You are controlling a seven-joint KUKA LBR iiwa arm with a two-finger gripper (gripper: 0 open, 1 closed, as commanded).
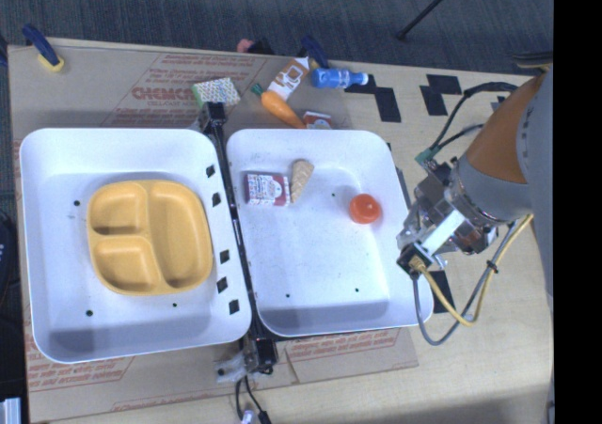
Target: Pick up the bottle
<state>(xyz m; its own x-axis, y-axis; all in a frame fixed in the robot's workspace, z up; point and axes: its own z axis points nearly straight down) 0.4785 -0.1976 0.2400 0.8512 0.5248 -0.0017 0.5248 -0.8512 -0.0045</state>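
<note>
A small blue bottle (pixel 337 79) lies on its side on the cardboard behind the right bin (pixel 324 311), outside it. Next to it on the left lies a white and orange bottle-shaped item (pixel 291 78). My gripper (pixel 425 229) hangs over the right rim of the right bin, well in front of and to the right of the blue bottle. Nothing shows between the gripper and the bin floor.
The right bin holds a red ball (pixel 365 209), an ice-cream cone (pixel 299 176) and a red and white packet (pixel 266 188). A yellow divided plate (pixel 150 235) fills the left bin (pixel 47 323). A carrot (pixel 281 109) and a green patterned block (pixel 216 91) lie behind the bins.
</note>
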